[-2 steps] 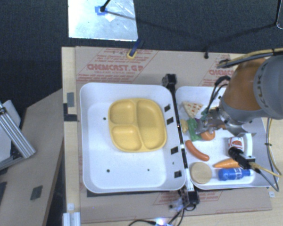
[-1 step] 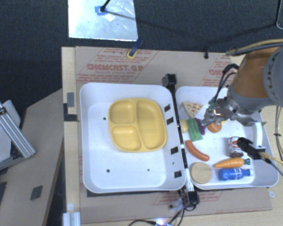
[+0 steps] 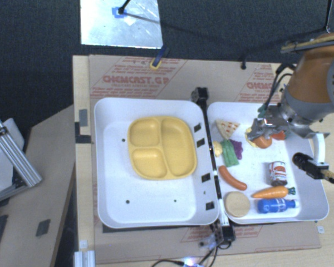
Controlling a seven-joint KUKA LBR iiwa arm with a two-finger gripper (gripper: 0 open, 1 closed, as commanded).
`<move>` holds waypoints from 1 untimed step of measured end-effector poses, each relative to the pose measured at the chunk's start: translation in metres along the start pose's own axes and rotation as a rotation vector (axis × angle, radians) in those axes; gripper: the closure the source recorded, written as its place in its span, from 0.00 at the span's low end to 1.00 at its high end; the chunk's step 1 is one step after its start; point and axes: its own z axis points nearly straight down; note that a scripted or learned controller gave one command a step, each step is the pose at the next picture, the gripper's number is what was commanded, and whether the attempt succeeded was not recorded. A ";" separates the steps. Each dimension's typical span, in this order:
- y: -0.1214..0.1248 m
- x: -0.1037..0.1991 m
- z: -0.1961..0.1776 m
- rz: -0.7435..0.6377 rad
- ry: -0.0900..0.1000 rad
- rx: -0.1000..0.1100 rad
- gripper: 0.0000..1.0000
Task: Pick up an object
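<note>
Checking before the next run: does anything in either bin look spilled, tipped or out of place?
Nothing stands out. The yellow tray lies flat in the left bin; the toy foods, such as the carrot and blue bottle, lie loose but inside the right bin.

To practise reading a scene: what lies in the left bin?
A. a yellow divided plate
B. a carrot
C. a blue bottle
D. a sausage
A: the yellow divided plate sits alone in the left bin, while the toy food lies in the right bin.
</note>
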 end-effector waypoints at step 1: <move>0.001 0.000 -0.022 -0.002 0.001 0.002 1.00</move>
